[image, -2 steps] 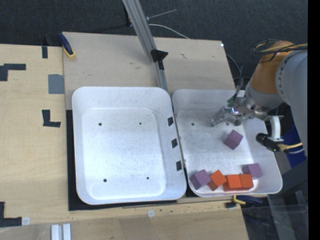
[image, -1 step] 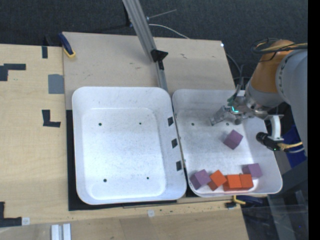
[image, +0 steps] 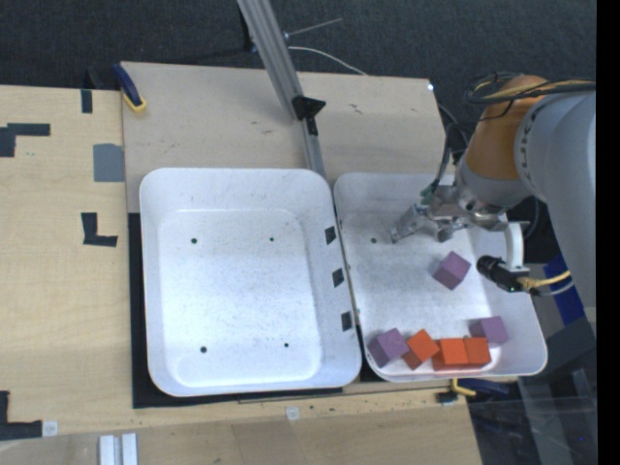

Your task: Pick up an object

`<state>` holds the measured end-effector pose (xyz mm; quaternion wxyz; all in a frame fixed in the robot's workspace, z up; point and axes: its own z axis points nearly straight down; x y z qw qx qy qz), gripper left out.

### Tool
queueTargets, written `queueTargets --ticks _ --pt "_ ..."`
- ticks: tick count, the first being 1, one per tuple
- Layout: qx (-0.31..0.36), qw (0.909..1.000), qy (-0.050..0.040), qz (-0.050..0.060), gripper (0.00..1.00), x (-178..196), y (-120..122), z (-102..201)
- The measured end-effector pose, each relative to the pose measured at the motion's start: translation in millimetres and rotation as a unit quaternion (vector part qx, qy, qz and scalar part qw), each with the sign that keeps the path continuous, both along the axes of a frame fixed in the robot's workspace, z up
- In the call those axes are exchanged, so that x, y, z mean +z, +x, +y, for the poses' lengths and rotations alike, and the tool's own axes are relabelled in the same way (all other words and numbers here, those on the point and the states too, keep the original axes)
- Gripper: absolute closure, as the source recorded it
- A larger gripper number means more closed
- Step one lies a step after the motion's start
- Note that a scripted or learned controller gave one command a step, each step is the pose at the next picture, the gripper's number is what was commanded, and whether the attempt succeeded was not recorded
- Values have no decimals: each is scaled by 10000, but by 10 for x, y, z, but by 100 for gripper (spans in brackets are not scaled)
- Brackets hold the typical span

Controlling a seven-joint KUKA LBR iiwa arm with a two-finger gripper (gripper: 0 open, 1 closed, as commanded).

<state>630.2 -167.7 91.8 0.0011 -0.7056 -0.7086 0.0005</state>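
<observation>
White right bin (image: 387, 201) sits under the tool (image: 412, 226), whose fingers are spread apart and grip nothing. Just beside the tool, toward the near rim, lies a lone purple cube (image: 450, 269). Go straight down over it, then squeeze both flat sides.

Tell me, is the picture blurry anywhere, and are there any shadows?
In the camera view, the light is soft and even, with no strong glare on the white bins. The purple block casts a faint shadow. The blocks look sharp enough; the gripper is slightly soft, and the grey arm looms large near the edge.
</observation>
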Motion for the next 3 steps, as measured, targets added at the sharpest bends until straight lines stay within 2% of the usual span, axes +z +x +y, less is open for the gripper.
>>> queueTargets --ticks 1,2,3 --pt "-43 10000 -7 27 0 -3 -850 -325" --pt "-7 10000 0 8 100 93 -814 -288" --pt "25 10000 0 -45 100 675 -263 298"
